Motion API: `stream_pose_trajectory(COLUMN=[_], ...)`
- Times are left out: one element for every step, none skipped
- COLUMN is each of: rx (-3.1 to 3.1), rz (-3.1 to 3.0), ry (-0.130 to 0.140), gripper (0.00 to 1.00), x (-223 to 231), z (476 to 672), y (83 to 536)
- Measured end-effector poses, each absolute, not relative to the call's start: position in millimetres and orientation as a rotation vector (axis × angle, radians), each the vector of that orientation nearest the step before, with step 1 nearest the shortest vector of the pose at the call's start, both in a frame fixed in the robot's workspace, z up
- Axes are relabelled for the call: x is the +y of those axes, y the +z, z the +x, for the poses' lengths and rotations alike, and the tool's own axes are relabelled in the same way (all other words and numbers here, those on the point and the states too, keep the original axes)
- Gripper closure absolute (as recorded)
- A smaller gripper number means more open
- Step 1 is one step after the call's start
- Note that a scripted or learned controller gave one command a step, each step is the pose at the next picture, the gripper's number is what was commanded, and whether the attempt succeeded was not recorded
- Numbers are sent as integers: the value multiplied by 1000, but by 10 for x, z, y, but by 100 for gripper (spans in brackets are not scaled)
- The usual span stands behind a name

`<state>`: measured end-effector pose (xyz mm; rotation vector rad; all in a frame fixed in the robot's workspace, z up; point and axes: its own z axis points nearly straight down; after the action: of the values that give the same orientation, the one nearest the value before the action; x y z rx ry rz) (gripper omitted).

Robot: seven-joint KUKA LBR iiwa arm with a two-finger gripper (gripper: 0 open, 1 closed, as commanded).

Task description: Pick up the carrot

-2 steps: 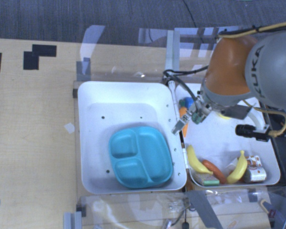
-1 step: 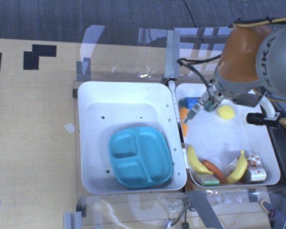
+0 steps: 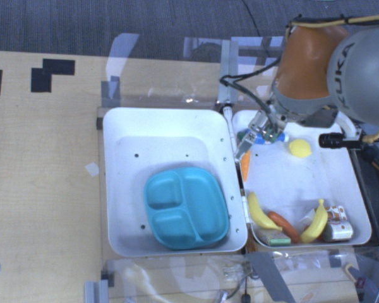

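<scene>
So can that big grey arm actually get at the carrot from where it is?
Probably yes. The gripper hangs just above the carrot, which lies against the right bin's left wall. Nothing covers it, though that wall leaves little room on one side.

You saw smooth glossy white plastic bins (image 3: pixel 177 128), a matt blue plastic tray (image 3: pixel 186 207), and pale wood-look bench (image 3: pixel 44 169).

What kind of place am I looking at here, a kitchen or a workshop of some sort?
Most likely a robotics lab test bench, not a kitchen: a grey and orange robot arm reaches over two white bins, toy-like food such as bananas lies inside, and cables trail across carpet.
</scene>
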<state>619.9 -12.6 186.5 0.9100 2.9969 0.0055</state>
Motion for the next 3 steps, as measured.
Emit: stream_pose_trajectory(rx=[3037,3071,3062], rz=[770,628,630], ry=[2,3,7], gripper=[0,0,100], x=[-672,-851,-841], z=[5749,5867,5893], y=[1864,961,1083])
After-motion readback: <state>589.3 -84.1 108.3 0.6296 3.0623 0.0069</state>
